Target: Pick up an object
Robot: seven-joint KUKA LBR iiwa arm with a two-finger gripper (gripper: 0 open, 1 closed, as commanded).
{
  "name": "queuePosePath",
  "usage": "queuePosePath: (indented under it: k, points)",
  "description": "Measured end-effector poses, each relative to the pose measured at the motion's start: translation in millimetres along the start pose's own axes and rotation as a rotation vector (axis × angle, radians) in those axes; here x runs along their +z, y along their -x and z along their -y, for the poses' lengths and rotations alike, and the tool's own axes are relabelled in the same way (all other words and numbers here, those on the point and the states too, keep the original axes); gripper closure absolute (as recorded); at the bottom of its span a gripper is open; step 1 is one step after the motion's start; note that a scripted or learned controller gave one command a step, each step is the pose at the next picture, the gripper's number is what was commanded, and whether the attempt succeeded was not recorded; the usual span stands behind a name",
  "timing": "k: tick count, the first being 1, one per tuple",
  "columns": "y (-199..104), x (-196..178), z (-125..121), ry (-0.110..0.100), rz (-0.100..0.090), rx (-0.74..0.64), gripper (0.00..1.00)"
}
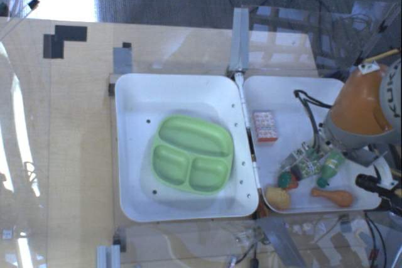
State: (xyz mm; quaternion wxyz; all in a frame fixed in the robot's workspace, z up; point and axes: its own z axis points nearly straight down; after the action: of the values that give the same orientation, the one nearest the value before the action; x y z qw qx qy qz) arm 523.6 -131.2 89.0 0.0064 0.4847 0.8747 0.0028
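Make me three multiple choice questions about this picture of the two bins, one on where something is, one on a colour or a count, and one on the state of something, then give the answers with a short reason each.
1. Where does the green divided tray lie?
A. In the left bin
B. In the right bin
C. On the wooden bench

2. How many compartments does the tray have?
A. Two
B. Three
C. Five

3. How is the small red and white box placed?
A. Lying flat on the floor of the right bin
B. Stacked on the tray
C. Hanging over the rim

Answers:
1. A, the tray rests on the floor of the left bin.
2. B, one long section sits above two smaller ones.
3. A, it lies flat in the right bin, near the divider and apart from the other items.
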Motion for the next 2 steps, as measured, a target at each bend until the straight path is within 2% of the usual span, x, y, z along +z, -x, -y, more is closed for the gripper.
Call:
queuePosePath:
  k: [1,2]
  points:
    - [1.5,-11.3,-3.5,0.007,0.004,-0.001,1.00]
    - [1.4,-11.2,-3.4,0.006,0.004,-0.001,0.00]
